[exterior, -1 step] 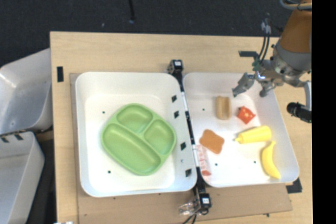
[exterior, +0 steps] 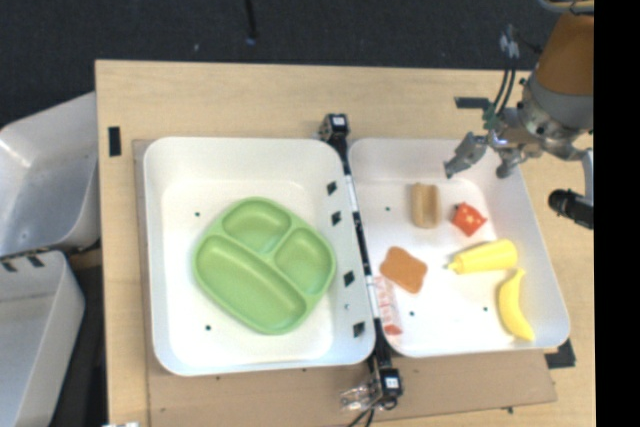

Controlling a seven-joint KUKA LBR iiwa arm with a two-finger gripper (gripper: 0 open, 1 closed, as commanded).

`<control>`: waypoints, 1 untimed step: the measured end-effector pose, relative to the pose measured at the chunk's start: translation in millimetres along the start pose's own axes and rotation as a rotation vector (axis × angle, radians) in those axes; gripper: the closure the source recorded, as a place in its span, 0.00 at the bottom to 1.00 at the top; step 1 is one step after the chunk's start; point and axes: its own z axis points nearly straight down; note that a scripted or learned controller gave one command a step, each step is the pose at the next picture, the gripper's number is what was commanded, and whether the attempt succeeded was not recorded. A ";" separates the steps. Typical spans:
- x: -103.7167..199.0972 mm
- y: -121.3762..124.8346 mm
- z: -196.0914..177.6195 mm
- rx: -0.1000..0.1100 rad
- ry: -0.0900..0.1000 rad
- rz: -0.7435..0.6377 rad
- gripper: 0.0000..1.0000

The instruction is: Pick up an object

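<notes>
The right bin (exterior: 400,165) holds several toy foods: a tan bread roll (exterior: 424,204), a small red piece (exterior: 468,218), a yellow bottle-shaped item (exterior: 483,257), a banana (exterior: 514,305), an orange-brown toast slice (exterior: 403,268) and a red-and-white packet (exterior: 386,307) by the bin's left wall. My gripper (exterior: 486,158) hangs over the bin's far right corner, above and right of the bread roll. Its two fingers are spread wide apart, with nothing between them.
The left bin (exterior: 170,185) holds a green divided plate (exterior: 264,264). A black clamp (exterior: 334,126) sits at the top of the divider between the bins. The arm's orange band (exterior: 567,50) and grey wrist stand over the bench's right edge.
</notes>
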 end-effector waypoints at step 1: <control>1.9 -5.9 61.2 0.005 0.000 0.003 0.00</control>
